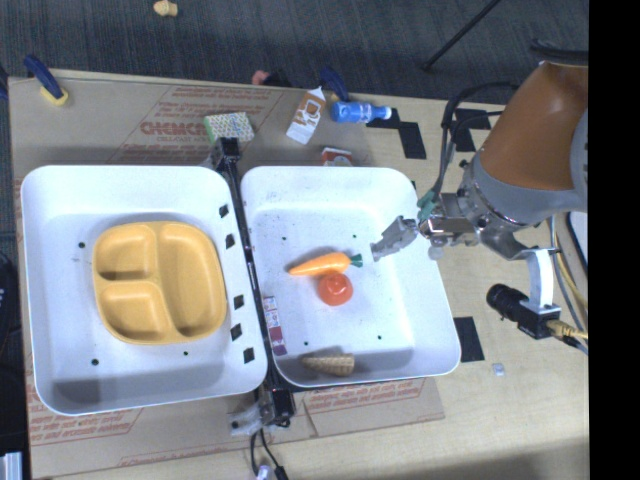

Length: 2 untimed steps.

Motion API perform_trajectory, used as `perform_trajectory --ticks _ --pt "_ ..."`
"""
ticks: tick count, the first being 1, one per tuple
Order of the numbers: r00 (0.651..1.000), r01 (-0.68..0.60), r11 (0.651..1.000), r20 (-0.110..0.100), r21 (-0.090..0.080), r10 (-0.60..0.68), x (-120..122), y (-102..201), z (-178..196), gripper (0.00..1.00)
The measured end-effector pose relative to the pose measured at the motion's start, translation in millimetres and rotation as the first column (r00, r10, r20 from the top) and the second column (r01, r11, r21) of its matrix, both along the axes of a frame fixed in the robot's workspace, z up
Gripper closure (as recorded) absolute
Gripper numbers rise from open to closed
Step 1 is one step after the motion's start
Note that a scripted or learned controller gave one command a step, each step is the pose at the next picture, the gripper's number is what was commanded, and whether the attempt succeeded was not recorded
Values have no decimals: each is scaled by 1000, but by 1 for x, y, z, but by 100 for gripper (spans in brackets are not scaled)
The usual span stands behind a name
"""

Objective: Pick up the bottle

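Gripper (392, 239) sat over the right bin (425, 313), near its right wall, tips pointing left toward the carrot (320, 264). Couldn't tell how far open it was from this angle, nothing visibly in it. Carrot lay just left of the tips, not touching them, with a red tomato-like piece (335, 288) directly below and touching it. A tan bread-like piece (328, 365) lay at the bin's near wall. Bottle (360, 113), blue, was outside both bins, lying on its side on the bench beyond the right bin's far edge, well apart from the gripper, beside a small carton (306, 115). Left bin (60, 368) held a yellow divided plate (158, 280)
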<state>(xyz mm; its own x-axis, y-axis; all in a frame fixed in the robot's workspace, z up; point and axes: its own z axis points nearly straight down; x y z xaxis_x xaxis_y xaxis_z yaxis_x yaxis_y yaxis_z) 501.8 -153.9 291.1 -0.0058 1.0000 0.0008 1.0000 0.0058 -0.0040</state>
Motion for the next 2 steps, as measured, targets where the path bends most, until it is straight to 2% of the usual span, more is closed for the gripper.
perform_trajectory --ticks 1,2 --pt "1000 -5 1000 -2 0 5 0 0 10 100" --pt "988 156 988 -1 -1 -156 -26 -23 -63 100"
